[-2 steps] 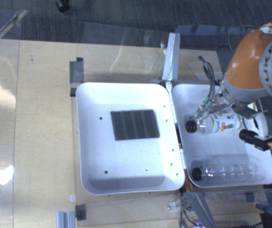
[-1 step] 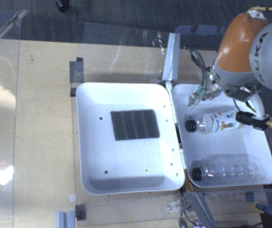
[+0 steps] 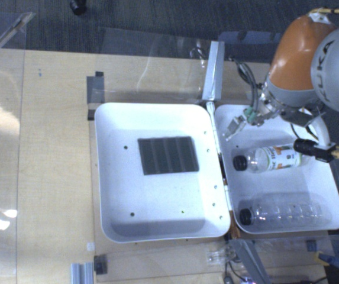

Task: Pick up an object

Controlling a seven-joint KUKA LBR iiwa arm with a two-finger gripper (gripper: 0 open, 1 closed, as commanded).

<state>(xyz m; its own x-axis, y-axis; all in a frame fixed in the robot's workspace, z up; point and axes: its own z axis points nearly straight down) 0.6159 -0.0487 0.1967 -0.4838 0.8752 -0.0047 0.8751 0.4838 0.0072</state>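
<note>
Two candidate objects lie in the right-hand bin, both on their sides. A clear plastic bottle with a black cap and a white, orange-marked label lies just below the claw in the frame, cap end pointing toward the divider between the bins. A second, unlabelled clear bottle with a black cap lies farther from the claw, along the near wall of the same bin, roughly parallel to the first and apart from it.

The claw hangs over the far left corner of the right-hand bin, above and slightly left of the labelled bottle's cap. Its small metal fingertips point toward the divider; nothing is seen between them, and whether they stand apart or together cannot be told at this scale. Neither bottle touches the claw.

Up and to the right of the claw rises the arm, with its orange band and grey housing; black cables hang beside the wrist, and a black connector sits by the base end of the labelled bottle.

To the claw's left, across the divider, is the left-hand bin, which holds a dark ribbed rectangular pad flat near its centre. Both bins rest on a light wooden bench, with transparent panels standing behind and to the left.
</note>
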